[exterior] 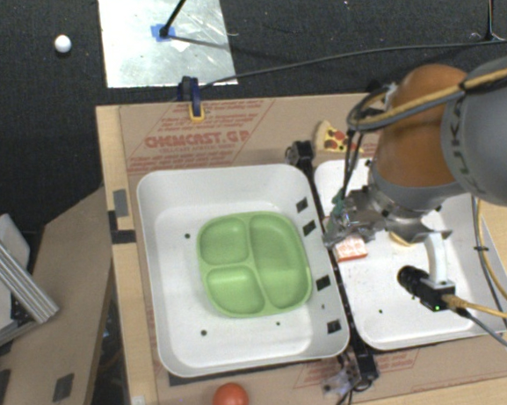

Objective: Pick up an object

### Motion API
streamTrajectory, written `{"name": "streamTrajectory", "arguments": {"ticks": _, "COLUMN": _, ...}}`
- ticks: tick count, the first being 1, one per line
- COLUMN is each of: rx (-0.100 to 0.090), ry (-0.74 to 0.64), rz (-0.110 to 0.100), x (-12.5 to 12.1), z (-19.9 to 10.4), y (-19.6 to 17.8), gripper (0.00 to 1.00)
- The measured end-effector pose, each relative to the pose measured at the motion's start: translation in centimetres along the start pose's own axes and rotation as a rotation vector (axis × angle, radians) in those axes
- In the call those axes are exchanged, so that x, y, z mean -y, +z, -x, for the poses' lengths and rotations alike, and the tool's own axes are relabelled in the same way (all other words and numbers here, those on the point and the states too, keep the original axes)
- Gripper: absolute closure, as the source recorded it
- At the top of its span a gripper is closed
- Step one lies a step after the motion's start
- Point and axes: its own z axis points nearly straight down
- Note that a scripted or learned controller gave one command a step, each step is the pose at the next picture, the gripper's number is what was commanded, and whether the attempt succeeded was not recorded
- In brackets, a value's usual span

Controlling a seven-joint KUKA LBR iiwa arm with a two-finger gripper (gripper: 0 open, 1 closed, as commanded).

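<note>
My arm: grey with an orange band, reaching in from the right and bent over the right bin.
My pincer: low over the left edge of the right bin, close to the wall shared with the left bin. I cannot tell whether it is open or closed, and I see nothing held in it.
Right bin: shallow and white, its near half bare.
Red and white packet: a small thing lying flat on the floor of the right bin, just in front of my pincer and near the bin's left wall.
Tan thing: in the right bin, mostly hidden under my wrist; too little shows to name it.
Left bin: shallow and white.
Green plate: three compartments, lying flat in the middle of the left bin.
Brown board: under both bins, on the worktop, with red lettering at the far edge.
Orange ball: on the board, just in front of the left bin.
Yellow thing: on the board, behind the right bin.
</note>
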Motion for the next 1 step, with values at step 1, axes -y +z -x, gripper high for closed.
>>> {"name": "streamTrajectory", "arguments": {"ticks": 1, "rx": 0.000, "ry": 0.000, "rz": 0.002, "x": -0.28, "z": -5.28, "y": -1.18, "gripper": 1.00}}
